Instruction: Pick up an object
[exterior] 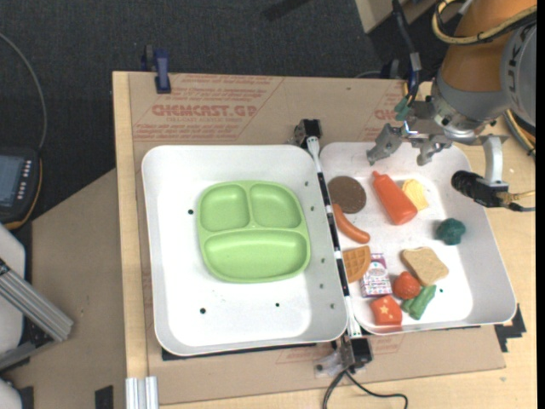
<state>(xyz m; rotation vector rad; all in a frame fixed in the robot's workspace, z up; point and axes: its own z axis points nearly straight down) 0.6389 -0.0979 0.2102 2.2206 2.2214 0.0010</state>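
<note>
My gripper (404,147) hangs over the far edge of the right bin (487,262), fingers spread apart with nothing between them. Just in front of it lie an orange carrot-shaped bottle (394,198), a yellow cheese wedge (415,194) and a brown round cookie (347,193). Further forward are a hot dog (350,224), a waffle (356,262), a small pink-and-white carton (374,278), a slice of toast (424,265), a tomato (406,285), a red pepper (386,310), a green pepper (421,302) and a dark green lump (450,230).
The left bin (170,296) holds a green divided plate (253,230). A blue clamp (160,70) sits at the bench's far left corner. A black clip (308,131) joins the bins at the back; another clip (356,351) sits at the front.
</note>
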